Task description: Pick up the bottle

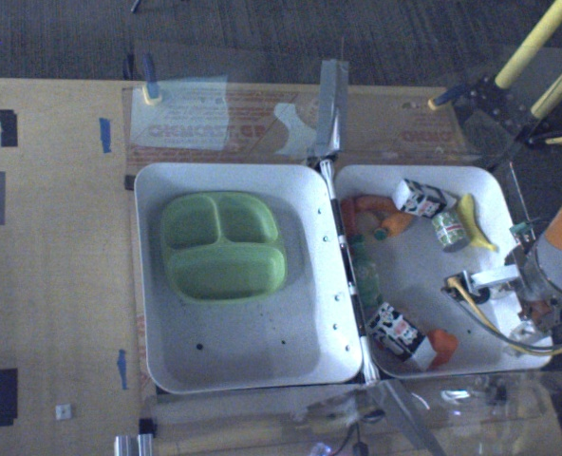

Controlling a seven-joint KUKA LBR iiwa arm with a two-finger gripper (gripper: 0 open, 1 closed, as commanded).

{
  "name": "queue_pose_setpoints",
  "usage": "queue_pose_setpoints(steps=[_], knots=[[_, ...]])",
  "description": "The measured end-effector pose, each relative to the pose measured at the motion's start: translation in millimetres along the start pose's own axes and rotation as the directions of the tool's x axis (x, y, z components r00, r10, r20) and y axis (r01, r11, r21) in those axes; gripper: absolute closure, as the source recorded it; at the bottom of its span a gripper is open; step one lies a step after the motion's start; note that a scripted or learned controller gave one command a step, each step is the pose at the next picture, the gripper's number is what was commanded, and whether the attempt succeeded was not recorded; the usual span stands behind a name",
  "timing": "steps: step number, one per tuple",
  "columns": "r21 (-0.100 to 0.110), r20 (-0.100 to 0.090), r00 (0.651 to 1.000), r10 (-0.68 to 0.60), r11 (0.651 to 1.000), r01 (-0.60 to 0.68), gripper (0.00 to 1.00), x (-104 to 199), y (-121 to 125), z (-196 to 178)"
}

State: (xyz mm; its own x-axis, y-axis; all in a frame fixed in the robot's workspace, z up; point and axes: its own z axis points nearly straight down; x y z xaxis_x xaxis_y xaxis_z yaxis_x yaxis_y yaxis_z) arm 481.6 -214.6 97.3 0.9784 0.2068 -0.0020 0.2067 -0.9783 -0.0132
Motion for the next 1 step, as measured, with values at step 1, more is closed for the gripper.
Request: queue_pose_setpoints(steps=[1], knots=[[0.005, -0.011, 1.0, -0.007, 1.0, 0.007, 0.0, 5.3, 0.2, 11.2]])
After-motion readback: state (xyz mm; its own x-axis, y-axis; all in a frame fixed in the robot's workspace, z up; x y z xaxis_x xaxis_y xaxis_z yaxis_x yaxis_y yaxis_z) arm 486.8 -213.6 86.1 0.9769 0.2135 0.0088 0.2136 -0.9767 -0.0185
